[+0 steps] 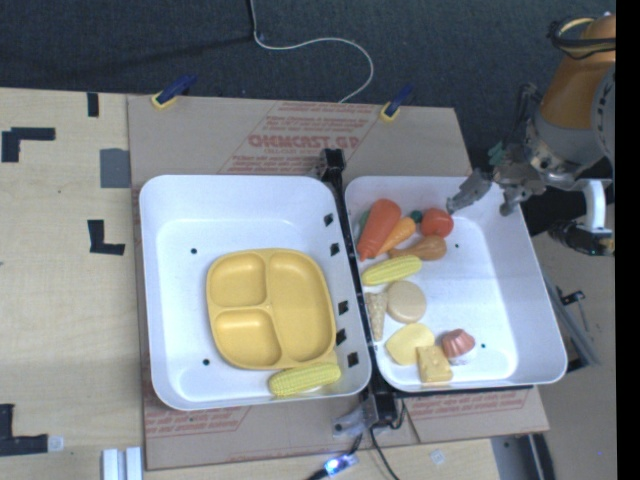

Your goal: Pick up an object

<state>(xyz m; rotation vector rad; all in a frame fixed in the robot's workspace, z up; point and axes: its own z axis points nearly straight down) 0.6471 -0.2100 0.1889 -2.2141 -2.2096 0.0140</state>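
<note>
Over right bin's far rim, end effector spread, empty; descent risks clipping rim, missing tomato.

Left bin: divided plate at centre, corn cob below it. Right bin: toy foods along left side.

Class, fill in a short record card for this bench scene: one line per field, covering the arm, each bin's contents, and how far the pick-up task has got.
arm: grey two-finger gripper above the right white bin's far edge, open, holding nothing
left white bin: yellow divided plastic tray; yellow toy corn cob at its near edge
right bin: orange toy carrot, red toy tomato, second corn cob, other toy foods along the left side
task state: nothing picked up yet
</note>
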